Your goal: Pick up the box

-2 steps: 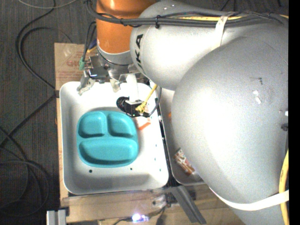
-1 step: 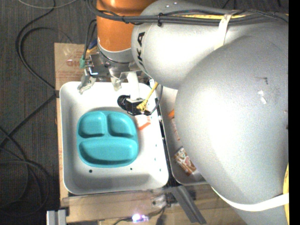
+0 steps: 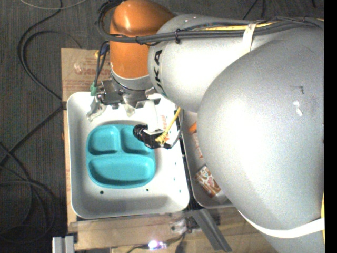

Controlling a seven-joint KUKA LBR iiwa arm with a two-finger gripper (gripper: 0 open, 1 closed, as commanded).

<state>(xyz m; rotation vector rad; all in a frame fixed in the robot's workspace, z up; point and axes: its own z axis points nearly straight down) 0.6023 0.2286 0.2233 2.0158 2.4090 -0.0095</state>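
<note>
Dark carpet crossed by black cables lies around the worktop [image 3: 71, 67], a brown board. On it, the left bin [image 3: 79, 194] holds a teal divided plate [image 3: 121, 159], lying flat near the bin's middle. Just beyond the plate's far edge hangs the tool [image 3: 111, 105], under the orange band of the arm [image 3: 253, 115]; whether it is wide or narrow I cannot tell. Right of the plate, in the right bin [image 3: 197, 196], lies the box [image 3: 208, 182], printed brown and white and partly hidden under the arm. Further back, also right of the plate, an orange thing [image 3: 193, 128] peeks out.
</note>
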